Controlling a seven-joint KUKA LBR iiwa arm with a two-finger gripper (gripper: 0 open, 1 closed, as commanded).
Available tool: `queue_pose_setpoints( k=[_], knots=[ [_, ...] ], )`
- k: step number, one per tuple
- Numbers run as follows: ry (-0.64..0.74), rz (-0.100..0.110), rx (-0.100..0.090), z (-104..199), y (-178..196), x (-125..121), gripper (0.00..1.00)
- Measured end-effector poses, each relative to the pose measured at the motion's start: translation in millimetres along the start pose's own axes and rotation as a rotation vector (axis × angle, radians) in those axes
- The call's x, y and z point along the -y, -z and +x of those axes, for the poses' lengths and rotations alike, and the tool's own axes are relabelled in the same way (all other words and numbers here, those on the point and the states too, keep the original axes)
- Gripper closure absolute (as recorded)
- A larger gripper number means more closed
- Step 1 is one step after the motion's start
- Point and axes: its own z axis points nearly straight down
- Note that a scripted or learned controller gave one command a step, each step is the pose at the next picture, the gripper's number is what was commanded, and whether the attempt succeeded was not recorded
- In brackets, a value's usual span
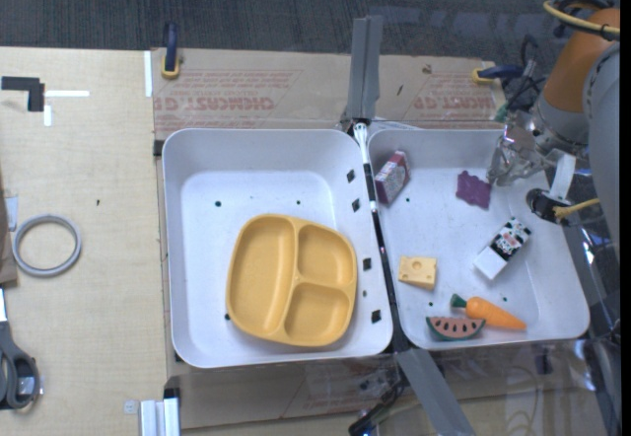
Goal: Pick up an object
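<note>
The right bin holds several toys. A purple lump lies near the back, and a dark red carton rests against the left wall. A cheese wedge, a white cow-patterned box, a carrot and a watermelon slice sit further forward. My gripper hangs over the bin's back right corner, just right of the purple lump and apart from it. I see nothing held in it.
A yellow divided plate lies in the left bin. A ridge separates the two bins. On the bench to the left are a grey tape ring and scissors. Cardboard lies behind the bins.
</note>
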Motion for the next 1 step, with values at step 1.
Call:
queue_pose_setpoints(
  k=[1],
  knots=[
    [0.004,-0.001,0.002,0.9,10.1,-0.4,1.0]
  ],
)
